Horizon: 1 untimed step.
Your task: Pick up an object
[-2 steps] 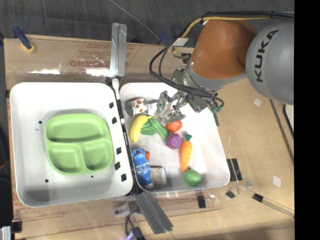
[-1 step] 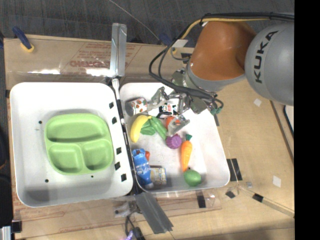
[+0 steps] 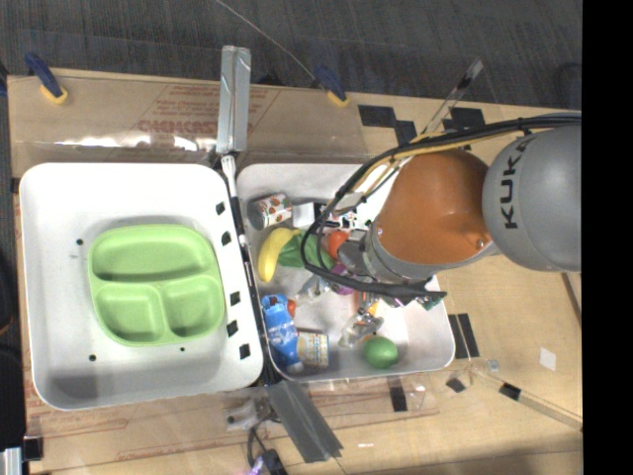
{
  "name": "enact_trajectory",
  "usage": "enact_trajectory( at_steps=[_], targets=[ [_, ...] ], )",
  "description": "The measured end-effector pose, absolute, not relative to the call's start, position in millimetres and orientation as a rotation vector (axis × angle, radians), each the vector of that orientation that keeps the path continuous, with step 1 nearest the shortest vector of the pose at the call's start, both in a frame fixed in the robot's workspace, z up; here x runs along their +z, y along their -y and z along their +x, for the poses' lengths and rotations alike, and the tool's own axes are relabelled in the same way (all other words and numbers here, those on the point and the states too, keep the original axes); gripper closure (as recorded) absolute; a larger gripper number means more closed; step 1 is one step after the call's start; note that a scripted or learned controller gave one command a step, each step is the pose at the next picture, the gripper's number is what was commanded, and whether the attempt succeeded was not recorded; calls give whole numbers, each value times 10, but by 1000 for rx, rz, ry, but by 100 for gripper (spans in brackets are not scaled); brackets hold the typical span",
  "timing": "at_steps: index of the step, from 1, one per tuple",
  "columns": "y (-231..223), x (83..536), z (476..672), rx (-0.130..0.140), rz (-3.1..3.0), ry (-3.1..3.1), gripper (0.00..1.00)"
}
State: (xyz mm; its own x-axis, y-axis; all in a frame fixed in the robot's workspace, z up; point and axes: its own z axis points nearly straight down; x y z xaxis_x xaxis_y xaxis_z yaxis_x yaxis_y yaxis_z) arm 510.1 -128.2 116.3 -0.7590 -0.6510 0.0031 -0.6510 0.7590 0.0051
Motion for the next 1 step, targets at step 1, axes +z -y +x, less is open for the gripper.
enact_trajectory(
  at_steps=[1],
  targets=[
    [963,989,5179,17,1068,2965,0]
  ],
)
